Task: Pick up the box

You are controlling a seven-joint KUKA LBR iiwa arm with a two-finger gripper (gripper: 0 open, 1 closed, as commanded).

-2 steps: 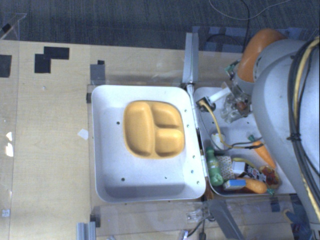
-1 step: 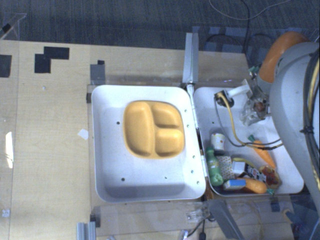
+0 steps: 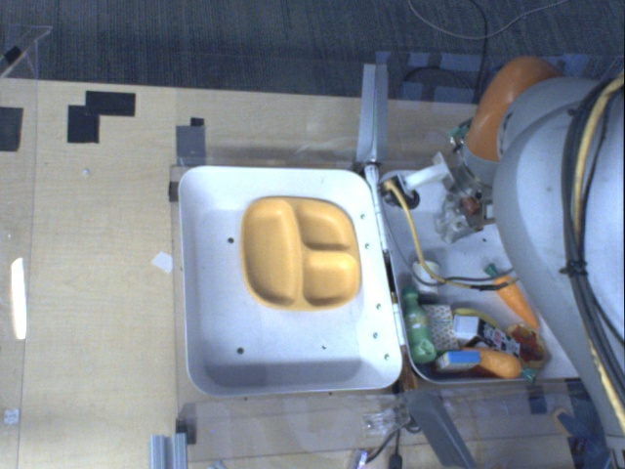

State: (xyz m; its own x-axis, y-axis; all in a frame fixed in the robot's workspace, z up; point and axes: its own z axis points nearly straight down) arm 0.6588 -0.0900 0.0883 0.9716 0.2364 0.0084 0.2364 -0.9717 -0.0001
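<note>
The camera view is looking down on two white bins. The left bin [image 3: 210, 291] is holding a yellow compartmented tray [image 3: 298, 252], lying flat near its middle. The right bin [image 3: 469, 262] is largely being covered by the grey arm [image 3: 557, 242], which is reaching in from the right, its orange band [image 3: 503, 101] showing above the wrist. The gripper [image 3: 459, 208] is hanging over the upper part of the right bin, apart from the clutter. Whether it is open or closed, I cannot tell.

The clutter is gathering in the bin's lower corner: a green bottle [image 3: 418, 325], an orange carrot-like piece [image 3: 518, 304], and a small printed box [image 3: 496, 337] wedged among them. The box is lying well below the gripper, hemmed in by neighbours, likely making a clean grasp awkward.
</note>
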